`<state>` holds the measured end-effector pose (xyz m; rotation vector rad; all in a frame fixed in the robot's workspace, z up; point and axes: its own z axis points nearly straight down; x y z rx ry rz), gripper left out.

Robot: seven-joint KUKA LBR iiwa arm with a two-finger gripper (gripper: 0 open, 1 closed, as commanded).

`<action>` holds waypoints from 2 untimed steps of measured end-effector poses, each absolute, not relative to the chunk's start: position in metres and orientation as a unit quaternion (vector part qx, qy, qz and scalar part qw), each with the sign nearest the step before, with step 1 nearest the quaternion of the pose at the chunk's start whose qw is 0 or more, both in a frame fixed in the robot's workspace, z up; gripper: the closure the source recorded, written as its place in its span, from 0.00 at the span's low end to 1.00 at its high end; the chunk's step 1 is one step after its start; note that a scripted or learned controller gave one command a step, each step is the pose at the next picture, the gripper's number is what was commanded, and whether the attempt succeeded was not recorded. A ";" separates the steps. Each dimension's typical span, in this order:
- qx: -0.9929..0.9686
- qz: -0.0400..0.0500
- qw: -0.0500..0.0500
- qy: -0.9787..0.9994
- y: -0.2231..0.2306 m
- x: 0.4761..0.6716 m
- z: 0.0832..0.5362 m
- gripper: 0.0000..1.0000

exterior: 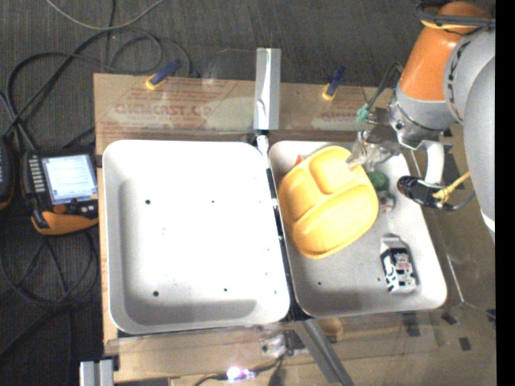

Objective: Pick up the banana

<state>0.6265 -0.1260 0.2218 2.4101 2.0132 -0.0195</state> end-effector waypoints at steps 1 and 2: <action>0.880 0.000 0.014 0.476 -0.085 0.607 0.235 1.00; 0.871 -0.001 0.015 0.492 -0.096 0.650 0.222 1.00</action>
